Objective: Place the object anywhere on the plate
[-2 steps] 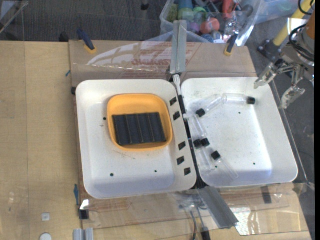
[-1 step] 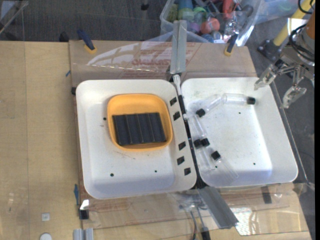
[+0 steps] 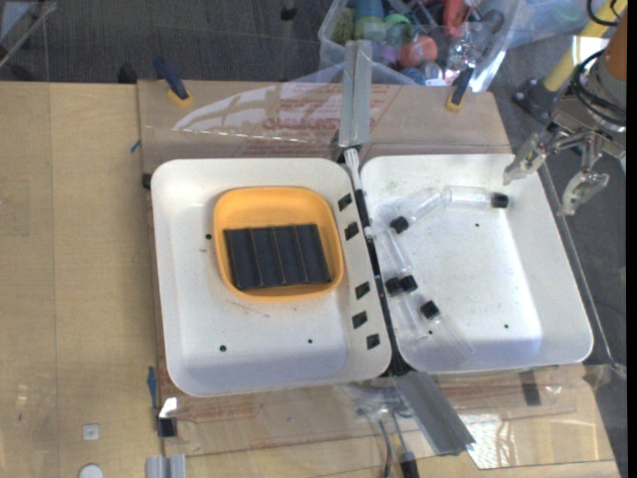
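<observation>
A yellow-orange plate [image 3: 231,210] sits in the left white bin [image 3: 189,347]. A dark grey ribbed rectangular object [image 3: 277,257] lies flat on the plate, covering most of its middle. My gripper [image 3: 540,190] hangs over the far right corner of the right bin [image 3: 537,337], well away from the plate. Its two thin metal fingers [image 3: 522,162] are spread apart with nothing between them. The arm's orange band shows at the top right edge.
In the right bin lie clear plastic pieces with black ends [image 3: 401,284], mostly along its left side and back. A ridge with black tabs [image 3: 358,267] divides the bins. A clear tub of colourful toys [image 3: 418,13] stands behind the bench.
</observation>
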Controlling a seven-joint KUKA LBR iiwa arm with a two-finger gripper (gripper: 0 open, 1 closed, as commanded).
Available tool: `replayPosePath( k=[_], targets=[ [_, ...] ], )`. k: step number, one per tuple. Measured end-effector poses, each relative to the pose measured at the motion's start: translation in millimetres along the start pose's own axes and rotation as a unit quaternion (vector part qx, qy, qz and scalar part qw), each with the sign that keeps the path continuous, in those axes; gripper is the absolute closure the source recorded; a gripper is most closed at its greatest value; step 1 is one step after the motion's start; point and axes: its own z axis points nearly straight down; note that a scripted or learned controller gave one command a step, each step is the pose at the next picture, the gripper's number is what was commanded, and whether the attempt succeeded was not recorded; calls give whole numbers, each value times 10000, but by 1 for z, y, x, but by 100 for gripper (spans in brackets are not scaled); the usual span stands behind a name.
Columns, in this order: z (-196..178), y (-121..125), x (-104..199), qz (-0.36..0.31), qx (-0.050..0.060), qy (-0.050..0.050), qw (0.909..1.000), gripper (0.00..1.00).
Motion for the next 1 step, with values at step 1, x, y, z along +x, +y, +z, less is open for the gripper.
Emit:
replayPosePath(
  k=[1],
  targets=[
    [0,-3,5,-576,10,-4,9983,0]
  ],
)
